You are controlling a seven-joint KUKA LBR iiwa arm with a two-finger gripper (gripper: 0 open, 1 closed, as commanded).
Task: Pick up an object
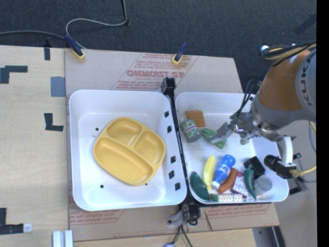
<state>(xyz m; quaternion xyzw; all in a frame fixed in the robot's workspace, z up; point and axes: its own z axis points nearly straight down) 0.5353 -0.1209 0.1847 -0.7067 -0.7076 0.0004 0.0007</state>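
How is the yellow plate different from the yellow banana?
The yellow plate is wide, flat and split into compartments; the banana is small, thin and curved. The plate lies alone in the left bin; the banana lies in the right bin, crowded against a blue bottle and other toys. Both are yellow.

The right bin (205,99) holds the objects to pick from. Near its far left corner lies a small brown block (196,118), with a green-labelled can (191,131) on its side touching its near edge. A green leafy toy (211,136) lies just right of the can. Toward the near wall sits a cluster: a yellow banana (208,170), a blue-and-white bottle (223,169) beside it (lying slantwise), a reddish sausage (228,181), a dark green vegetable (199,186), and a slim green pepper (249,181) farther right.
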